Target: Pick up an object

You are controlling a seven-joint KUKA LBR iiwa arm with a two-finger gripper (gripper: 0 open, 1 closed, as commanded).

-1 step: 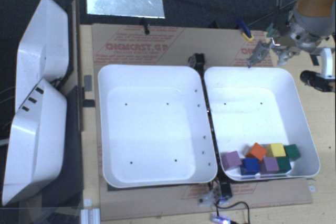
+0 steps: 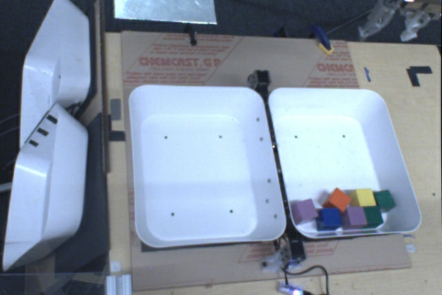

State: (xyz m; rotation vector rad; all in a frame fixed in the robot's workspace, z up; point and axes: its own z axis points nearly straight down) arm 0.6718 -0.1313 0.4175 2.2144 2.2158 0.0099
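Blocks (image 2: pixel 344 209) bunched in rt bin's (image 2: pixel 387 128) near corner; gripper (image 2: pixel 399 16) far back.

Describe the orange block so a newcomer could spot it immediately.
Start at the right bin of the two white bins and go to its near corner, where small blocks cluster. The orange block sits at the cluster's far edge, beside the yellow block; it is the only orange one.

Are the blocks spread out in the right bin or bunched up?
Bunched up: the blocks touch in a cluster at the right bin's near corner.
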